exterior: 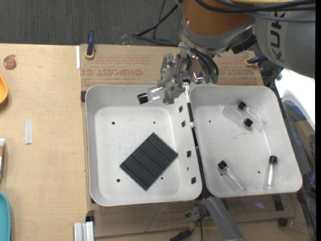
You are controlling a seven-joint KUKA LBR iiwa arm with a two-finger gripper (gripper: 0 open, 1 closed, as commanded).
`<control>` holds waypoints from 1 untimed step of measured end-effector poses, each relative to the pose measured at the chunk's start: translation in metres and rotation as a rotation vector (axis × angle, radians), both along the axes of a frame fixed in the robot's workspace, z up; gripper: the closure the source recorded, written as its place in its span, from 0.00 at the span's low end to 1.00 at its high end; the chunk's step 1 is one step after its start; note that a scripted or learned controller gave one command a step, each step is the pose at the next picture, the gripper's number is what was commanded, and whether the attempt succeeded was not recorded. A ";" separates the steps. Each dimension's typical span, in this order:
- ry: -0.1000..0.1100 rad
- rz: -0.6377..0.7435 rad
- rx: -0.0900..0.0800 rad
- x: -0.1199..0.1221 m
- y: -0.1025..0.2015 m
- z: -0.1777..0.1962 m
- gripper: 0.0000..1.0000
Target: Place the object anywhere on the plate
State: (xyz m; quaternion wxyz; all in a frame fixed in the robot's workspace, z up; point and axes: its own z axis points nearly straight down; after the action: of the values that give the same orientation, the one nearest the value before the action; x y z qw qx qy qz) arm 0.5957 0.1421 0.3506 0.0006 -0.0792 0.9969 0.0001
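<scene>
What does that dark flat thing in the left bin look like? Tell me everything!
The dark plate is a flat, charcoal-black rectangle with straight ridges running along its length, so it looks grooved. Its finish is matte; I cannot tell the material for sure. It lies flat on the floor of the left bin, turned at a slant so its corners point like a diamond. It sits toward the bin's near half. Nothing rests on it and nothing touches it besides the bin floor.
</scene>
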 end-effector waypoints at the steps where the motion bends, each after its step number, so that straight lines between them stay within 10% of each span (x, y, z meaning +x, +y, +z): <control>1: -0.002 0.211 0.001 0.062 0.026 -0.087 1.00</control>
State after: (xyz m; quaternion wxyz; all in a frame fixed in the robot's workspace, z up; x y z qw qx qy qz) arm 0.6574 0.1684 0.2631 0.0015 -0.1839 0.9829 0.0007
